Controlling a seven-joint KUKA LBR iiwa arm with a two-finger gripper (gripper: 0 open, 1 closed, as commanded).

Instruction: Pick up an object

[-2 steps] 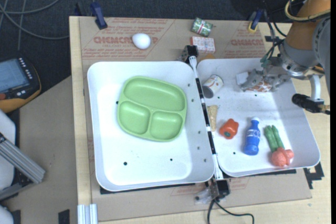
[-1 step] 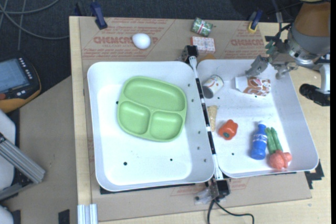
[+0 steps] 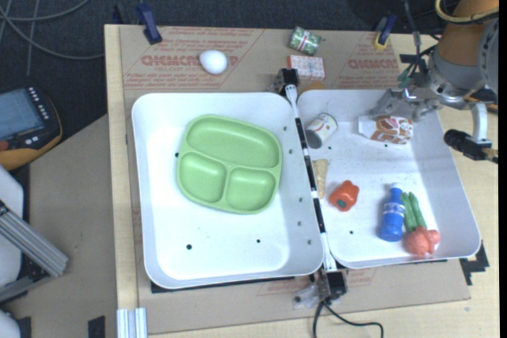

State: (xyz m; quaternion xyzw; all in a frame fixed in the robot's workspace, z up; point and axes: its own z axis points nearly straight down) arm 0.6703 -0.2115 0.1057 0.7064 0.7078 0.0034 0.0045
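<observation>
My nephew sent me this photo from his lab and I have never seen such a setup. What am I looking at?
One camera looks down at a slant on a bench with two shallow white bins. The grey and orange machine at the right is a robot arm; its hand hangs over the right bin, just above a small printed packet. That bin also holds a blue bottle, a toy carrot, an orange toy and a small cup. The left bin holds a green divided plate. I cannot see anything gripped.

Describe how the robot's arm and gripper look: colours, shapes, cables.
The arm is a rounded grey casing with an orange band above the wrist. A yellow-and-black cable loops beside the band. The gripper is a dark grey metal assembly with thin wires, including a green one, running along it.
</observation>
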